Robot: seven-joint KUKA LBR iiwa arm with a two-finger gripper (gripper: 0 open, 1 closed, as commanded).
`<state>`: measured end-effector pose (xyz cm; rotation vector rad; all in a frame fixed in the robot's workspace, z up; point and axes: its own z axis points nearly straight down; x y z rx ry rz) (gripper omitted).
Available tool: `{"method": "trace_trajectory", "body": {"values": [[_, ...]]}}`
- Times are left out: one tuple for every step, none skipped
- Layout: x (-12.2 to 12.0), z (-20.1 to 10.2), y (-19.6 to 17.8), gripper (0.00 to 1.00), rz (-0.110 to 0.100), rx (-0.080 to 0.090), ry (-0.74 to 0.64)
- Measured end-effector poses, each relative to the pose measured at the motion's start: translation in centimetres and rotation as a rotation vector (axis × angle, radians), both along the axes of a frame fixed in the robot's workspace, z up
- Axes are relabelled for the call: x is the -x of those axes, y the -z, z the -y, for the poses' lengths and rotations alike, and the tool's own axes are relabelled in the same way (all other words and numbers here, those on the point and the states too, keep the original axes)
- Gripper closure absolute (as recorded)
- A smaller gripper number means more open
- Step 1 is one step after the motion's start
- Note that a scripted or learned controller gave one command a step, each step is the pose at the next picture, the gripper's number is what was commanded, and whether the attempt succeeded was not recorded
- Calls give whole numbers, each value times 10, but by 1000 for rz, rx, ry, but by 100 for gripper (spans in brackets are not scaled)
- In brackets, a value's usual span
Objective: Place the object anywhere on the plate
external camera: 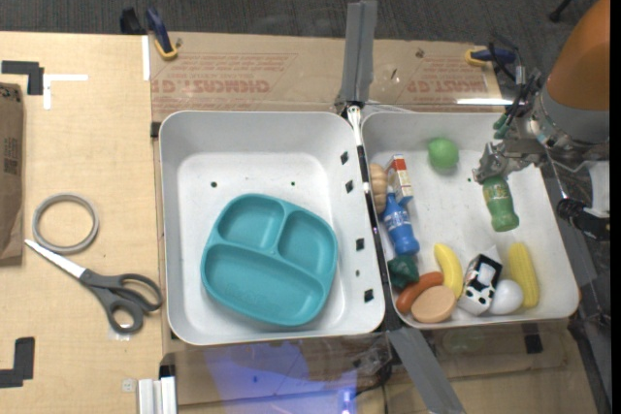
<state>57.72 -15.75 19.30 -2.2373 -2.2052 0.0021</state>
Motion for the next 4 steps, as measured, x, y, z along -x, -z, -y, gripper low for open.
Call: {"method": "trace_trajectory", "body": {"values": [[-19, -104, -33, 100, 0, 0, -84], [28, -170, -97, 100, 0, 1, -238], [44, -253, -57, 100, -3, 1, -57], [44, -253, -57, 0, -2, 1, -56]]}}
